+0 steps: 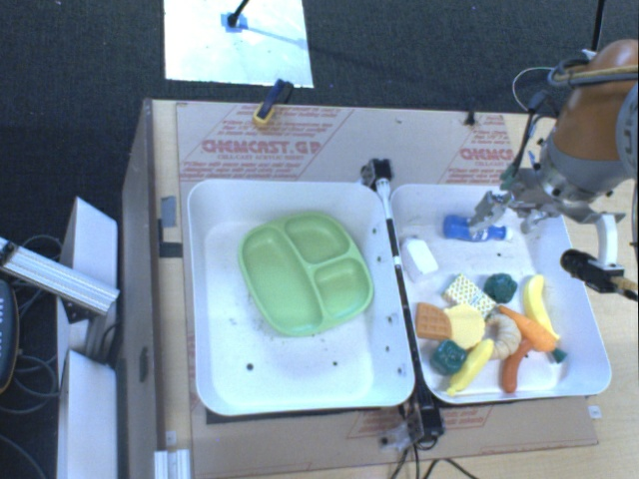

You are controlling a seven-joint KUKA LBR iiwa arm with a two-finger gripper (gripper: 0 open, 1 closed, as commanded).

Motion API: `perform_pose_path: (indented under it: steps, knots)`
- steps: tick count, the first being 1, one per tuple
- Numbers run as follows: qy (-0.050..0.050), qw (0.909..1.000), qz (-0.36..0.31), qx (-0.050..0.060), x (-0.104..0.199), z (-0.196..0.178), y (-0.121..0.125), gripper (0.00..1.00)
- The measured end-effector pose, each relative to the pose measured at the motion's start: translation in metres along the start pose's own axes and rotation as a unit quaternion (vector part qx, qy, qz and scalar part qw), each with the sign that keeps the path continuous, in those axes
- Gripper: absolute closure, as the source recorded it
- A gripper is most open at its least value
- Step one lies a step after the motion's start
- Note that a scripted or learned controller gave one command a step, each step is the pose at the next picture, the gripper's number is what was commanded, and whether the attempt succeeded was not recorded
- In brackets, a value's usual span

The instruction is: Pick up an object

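Note:
My gripper (508, 214) hangs over the back of the right bin (589, 367), its fingers apart and nothing between them. A blue toy (467, 230) lies just left of and below the left fingertip, on the bin floor. Further forward in the same bin sit a white block (420, 257), a checkered piece (462, 289), a dark green broccoli (501, 287), a banana (539, 302), a waffle (432, 321), a yellow cheese wedge (465, 324), a carrot (529, 329) and a red sausage (511, 367).
The left bin (225, 367) holds a green divided plate (305, 272). A black divider rail (396, 267) runs between the bins. The grey and orange arm (594, 128) comes in from the right. A yellow-handled tool (270, 103) lies on the board behind the bins.

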State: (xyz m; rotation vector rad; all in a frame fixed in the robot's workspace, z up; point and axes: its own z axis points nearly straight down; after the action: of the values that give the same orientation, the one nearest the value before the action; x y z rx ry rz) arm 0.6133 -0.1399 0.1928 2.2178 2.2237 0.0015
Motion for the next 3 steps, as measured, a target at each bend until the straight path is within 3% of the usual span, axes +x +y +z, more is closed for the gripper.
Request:
perform_pose_path:
  steps: [1, 2, 3]
  knots:
    - [-0.001, 1.0000, 0.000, -0.001, -0.029, 0.096, 0.030, 0.00]
    - [0.011, 0.9999, -0.005, 0.000, -0.054, 0.106, 0.047, 0.00]
    - [0.002, 1.0000, -0.006, -0.004, -0.060, 0.095, 0.048, 1.00]
